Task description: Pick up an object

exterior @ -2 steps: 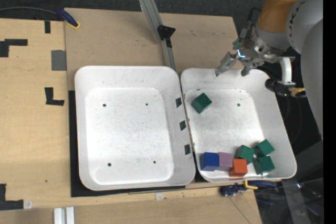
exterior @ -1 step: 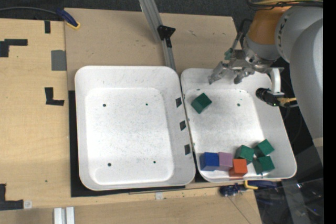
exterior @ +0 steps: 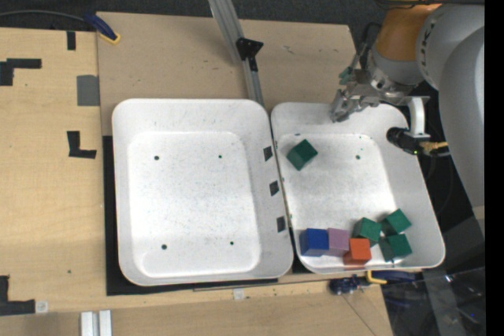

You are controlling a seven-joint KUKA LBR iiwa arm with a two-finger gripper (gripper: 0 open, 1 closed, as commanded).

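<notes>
1. Bench (exterior: 197, 51) carries two shallow white bins side by side; left bin (exterior: 126, 169), right bin (exterior: 409, 193).
2. Arm (exterior: 449, 51), grey with an orange band, comes in at the right bin's far right corner.
3. Claw (exterior: 343, 111) hangs at the right bin's far edge, tips pointing down at the rim. Too small and dark to read; I cannot tell its state. Nothing seen between the tips.
4. Lone green block (exterior: 302, 154) lies tilted in the right bin's far left part, near the wall it shares with the left bin, apart from the claw.
5. Cluster along the right bin's near edge: blue block (exterior: 315, 240) at the near left corner, a pale purple block (exterior: 338, 240) touching it, an orange block (exterior: 359, 250) just beside that.
6. Three more green blocks (exterior: 386, 234) bunched toward the near right corner, touching or nearly so; the leftmost sits against the orange block.
</notes>
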